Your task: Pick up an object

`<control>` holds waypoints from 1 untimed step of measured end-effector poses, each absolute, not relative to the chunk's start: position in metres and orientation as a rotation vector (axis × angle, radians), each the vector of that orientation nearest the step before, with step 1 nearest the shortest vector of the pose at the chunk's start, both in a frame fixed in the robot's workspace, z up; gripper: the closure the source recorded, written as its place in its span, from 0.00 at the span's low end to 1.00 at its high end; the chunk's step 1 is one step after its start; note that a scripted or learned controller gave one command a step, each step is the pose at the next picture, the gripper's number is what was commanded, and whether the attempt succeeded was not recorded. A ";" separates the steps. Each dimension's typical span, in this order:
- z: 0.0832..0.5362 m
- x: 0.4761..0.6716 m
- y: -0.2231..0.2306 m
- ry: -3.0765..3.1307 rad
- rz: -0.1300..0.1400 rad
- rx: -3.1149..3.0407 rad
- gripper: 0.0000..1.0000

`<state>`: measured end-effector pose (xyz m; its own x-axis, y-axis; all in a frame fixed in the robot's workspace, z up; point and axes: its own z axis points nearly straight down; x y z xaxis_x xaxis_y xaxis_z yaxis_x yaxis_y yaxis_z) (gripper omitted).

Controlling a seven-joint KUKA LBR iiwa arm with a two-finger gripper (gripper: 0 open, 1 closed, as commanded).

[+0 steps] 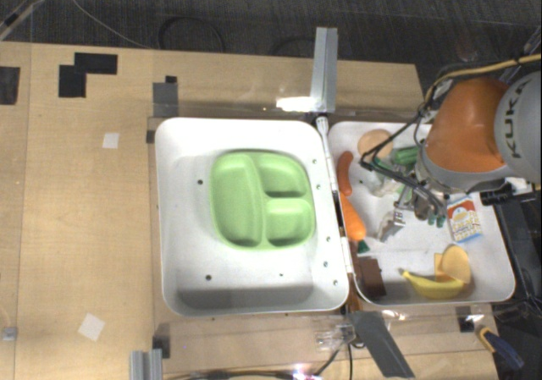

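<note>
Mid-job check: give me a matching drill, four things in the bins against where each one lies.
Things:
1. green divided plate
2. yellow banana
3. orange carrot
4. red sausage

Places:
A. right bin, near edge
B. right bin, far part of left wall
C. left bin, middle
D. right bin, left wall, midway

Pairs: 1-C, 2-A, 3-D, 4-B

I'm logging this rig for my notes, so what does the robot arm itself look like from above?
The arm is grey with a broad, rounded orange band above the wrist and part of dark "KUKA" lettering on its casing. Thin black and yellow cables loop around it, and a slim metal gripper hangs at its tip.
</note>
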<state>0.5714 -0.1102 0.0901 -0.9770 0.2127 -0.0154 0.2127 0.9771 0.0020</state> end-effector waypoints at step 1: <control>0.090 0.549 -0.143 3.116 -0.001 0.238 0.00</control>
<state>0.5490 -0.1435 0.0904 -0.9882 0.1521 -0.0166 0.1521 0.9884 0.0004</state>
